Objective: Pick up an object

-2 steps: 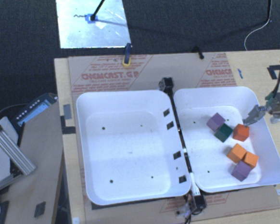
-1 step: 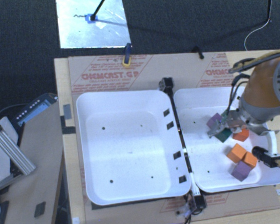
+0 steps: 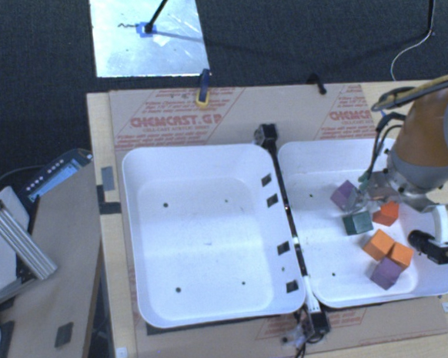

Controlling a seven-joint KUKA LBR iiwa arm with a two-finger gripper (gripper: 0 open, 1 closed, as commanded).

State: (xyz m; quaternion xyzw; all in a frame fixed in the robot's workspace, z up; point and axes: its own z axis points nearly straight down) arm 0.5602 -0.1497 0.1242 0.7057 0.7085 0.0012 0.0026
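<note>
Several small blocks lie in the right bin point(image 3: 325, 282). A purple block point(image 3: 343, 196) sits highest, with a dark teal block point(image 3: 358, 222) just below it and a red-orange block point(image 3: 387, 214) to the teal one's right. Lower down are two orange blocks point(image 3: 380, 243) point(image 3: 401, 254) and a second purple block point(image 3: 385, 273). My gripper point(image 3: 369, 192) reaches in from the right, low over the bin, between the upper purple block and the red-orange block and just above the teal one. The wrist hides its tip.
The left bin point(image 3: 144, 242) lies beside the right one, with a black-clipped divider point(image 3: 285, 223) between them. A black part of the arm point(image 3: 428, 245) hangs over the right bin's right rim. Cables trail at the upper right.
</note>
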